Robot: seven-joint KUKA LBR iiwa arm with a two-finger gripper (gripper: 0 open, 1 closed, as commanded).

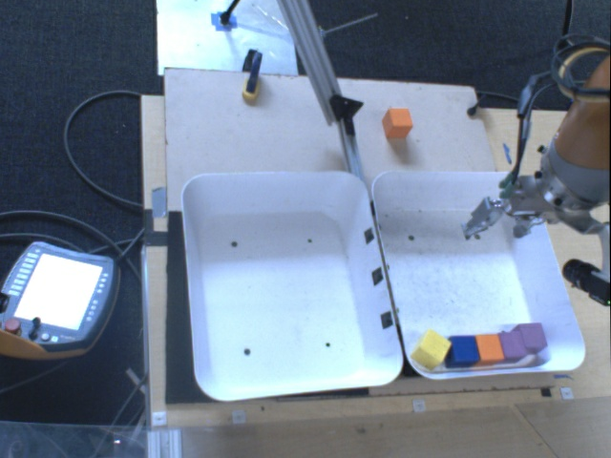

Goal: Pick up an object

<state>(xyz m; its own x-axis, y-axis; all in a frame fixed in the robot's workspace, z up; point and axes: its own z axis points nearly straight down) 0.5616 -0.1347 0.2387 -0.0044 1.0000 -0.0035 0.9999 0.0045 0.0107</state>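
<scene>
- Here, the bench (286, 127) is a pale board set on dark carpet, carrying two shallow white bins side by side.
- Left bin (286, 284): bare white floor with a few dark dots.
- Right bin (458, 275): speckled floor; its near wall holds a row of blocks.
- Arm (582, 151): grey with an orange band, entering from the right and held over the right bin's far right part.
- Gripper (482, 219): pointing left above the bin floor, well apart from the blocks; whether its fingers are parted cannot be told.
- Blocks, in a line running left to right, touching: yellow block (431, 348), turned slightly; blue block (463, 350); orange block (490, 347); purple block (525, 340).
- Orange cube (397, 122): on the board beyond the bins.
- Control pendant (55, 297): on the carpet, left.
</scene>
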